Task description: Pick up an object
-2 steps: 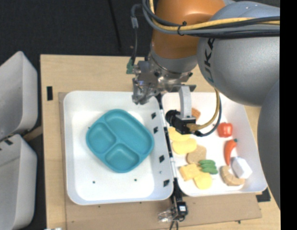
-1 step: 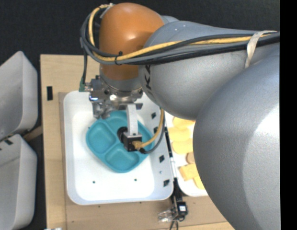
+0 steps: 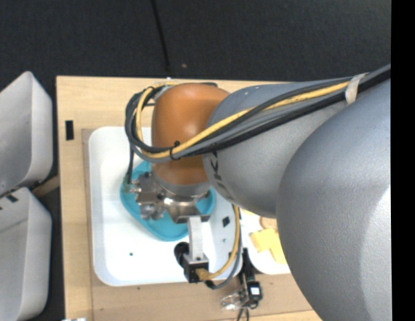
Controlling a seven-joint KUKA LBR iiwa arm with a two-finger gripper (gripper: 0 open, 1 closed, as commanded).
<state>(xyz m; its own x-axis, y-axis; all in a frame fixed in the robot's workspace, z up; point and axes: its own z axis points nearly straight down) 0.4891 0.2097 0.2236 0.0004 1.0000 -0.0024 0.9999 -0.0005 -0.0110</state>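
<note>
The white bin (image 3: 107, 199) sits on the wooden counter (image 3: 73, 179), and in it lies a blue object (image 3: 130, 196), mostly covered by the arm's orange band (image 3: 184, 132) and wrist. The claw (image 3: 150, 202) is pressed down over it (whether it grips anything, I cannot tell). No lift is evident, so the pick looks unfinished. A yellow item (image 3: 266, 241) lies to the right, under the arm.

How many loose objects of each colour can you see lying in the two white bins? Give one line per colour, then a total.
Blue: 1, the blue object under the arm's wrist, partly hidden.
Yellow: 1, the yellow object beside the arm.
Total: 2 visible.
</note>
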